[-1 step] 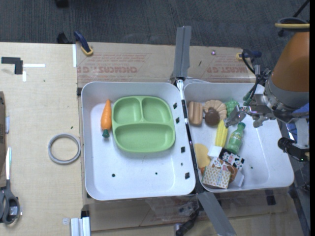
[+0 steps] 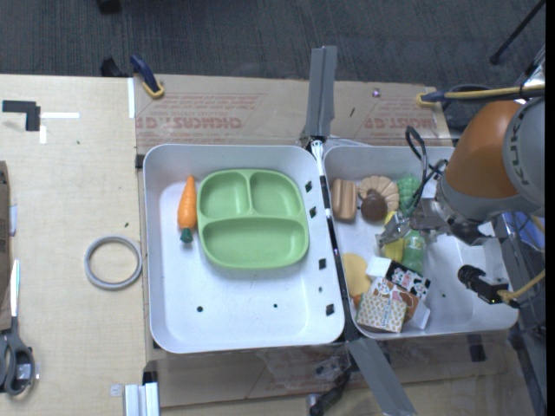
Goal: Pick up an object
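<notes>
Yellow-and-green soft toys lie heaped in the right white bin, directly under the metal two-finger gripper; their long axis cannot be made out, nor whether the gripper is open or grasping anything. Just beyond the gripper sit a tan bread-shaped toy and a brown round toy. Nearer the bin's front lies a patterned printed packet, tilted.

The grey arm (orange band above its wrist) reached in from the right, its gripper lowered, pointing leftward.
</notes>
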Motion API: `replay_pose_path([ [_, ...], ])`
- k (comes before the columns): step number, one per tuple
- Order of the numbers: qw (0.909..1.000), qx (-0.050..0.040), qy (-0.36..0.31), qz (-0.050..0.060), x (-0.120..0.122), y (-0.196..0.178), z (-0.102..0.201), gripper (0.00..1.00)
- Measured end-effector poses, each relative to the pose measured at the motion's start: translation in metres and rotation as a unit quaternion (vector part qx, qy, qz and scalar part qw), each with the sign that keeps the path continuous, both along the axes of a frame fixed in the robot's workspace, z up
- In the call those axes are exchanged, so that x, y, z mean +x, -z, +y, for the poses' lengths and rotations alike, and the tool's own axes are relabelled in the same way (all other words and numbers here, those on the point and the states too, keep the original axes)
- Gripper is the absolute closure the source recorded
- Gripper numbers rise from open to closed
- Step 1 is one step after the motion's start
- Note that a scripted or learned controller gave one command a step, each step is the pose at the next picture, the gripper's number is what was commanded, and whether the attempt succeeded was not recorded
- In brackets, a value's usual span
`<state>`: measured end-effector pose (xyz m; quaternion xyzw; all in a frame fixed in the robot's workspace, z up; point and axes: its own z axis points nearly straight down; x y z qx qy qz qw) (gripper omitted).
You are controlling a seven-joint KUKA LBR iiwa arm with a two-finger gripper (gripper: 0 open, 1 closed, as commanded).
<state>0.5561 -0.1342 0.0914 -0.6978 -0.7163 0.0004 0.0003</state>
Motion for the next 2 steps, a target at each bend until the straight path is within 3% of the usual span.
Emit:
replay_pose_path([
  [1,1.0000,-0.0002,0.002,-0.002,0.001,-0.011,-0.001,1.00],
  [2,0.9982,-0.0006,0.061,0.001,0.032,-0.132,0.079,1.00],
])
